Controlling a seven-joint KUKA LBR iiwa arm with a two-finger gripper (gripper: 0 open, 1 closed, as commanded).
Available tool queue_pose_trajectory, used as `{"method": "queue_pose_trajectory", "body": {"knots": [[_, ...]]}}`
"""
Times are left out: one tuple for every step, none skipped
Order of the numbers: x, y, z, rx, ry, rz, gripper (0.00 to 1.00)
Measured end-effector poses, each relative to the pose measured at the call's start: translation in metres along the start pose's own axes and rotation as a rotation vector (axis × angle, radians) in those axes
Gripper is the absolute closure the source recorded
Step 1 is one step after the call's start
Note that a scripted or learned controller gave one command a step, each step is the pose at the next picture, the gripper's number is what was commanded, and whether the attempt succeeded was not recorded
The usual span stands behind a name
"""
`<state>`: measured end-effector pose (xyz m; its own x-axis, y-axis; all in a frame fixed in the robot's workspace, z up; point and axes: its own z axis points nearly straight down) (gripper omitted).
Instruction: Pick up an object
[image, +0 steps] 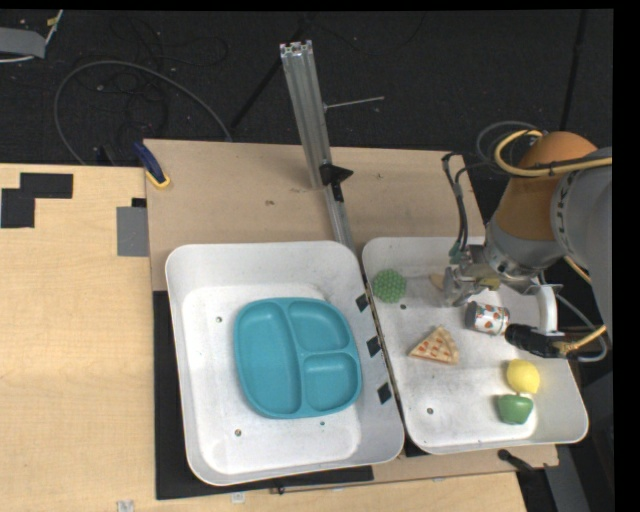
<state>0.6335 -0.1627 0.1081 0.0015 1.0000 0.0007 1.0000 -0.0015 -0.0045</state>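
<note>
Tabletop (90, 300) carries two white bins; the right bin (560, 425) holds the targets. Pincer (462, 285) sits low at its upper centre; grip state cannot be told. Nearest object, a small patterned cup (487, 319), lies just lower right of it, tipped sideways.

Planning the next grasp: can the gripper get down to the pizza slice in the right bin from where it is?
Probably yes. The pizza slice lies flat on bare bin floor, apart from the green ball and the small can. The gripper hangs just above and right of it, with nothing between.
</note>
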Motion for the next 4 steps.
{"method": "queue_pose_trajectory", "body": {"knots": [[-0.002,-0.004,-0.063,-0.008,-0.002,0.002,1.00],[-0.003,-0.003,-0.116,-0.008,-0.002,-0.002,1.00],[-0.003,-0.003,-0.117,-0.004,-0.001,-0.004,1.00],[0.044,-0.011,-0.114,-0.001,0.001,-0.006,1.00]]}}
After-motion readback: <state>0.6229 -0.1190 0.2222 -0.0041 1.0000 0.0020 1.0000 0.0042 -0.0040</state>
